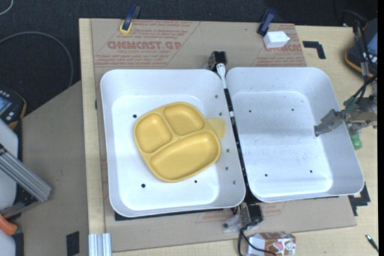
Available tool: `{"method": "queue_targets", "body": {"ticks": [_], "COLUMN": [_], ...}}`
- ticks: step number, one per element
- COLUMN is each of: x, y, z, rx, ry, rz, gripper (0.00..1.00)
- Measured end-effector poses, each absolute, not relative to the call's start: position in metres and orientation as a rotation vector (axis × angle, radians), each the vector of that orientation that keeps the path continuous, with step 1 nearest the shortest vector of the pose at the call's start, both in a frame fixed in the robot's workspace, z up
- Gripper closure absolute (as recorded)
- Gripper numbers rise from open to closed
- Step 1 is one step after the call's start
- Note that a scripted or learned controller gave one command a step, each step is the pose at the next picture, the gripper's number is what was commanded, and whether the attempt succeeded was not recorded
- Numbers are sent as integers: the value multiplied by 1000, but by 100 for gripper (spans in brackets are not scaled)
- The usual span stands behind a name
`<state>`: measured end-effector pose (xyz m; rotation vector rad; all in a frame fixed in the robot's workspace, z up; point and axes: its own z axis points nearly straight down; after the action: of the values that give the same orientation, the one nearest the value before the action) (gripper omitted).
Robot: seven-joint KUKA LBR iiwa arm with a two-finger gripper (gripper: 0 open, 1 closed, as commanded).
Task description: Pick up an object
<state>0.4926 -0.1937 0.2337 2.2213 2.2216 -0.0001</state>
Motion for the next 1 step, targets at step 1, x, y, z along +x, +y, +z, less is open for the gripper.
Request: {"method": "queue_targets", "body": {"ticks": [1], "x": [480], "y": [-106], "z": [308], "rx": [2207], "ry": [2228], "rz": [10], "gripper": [0]}}
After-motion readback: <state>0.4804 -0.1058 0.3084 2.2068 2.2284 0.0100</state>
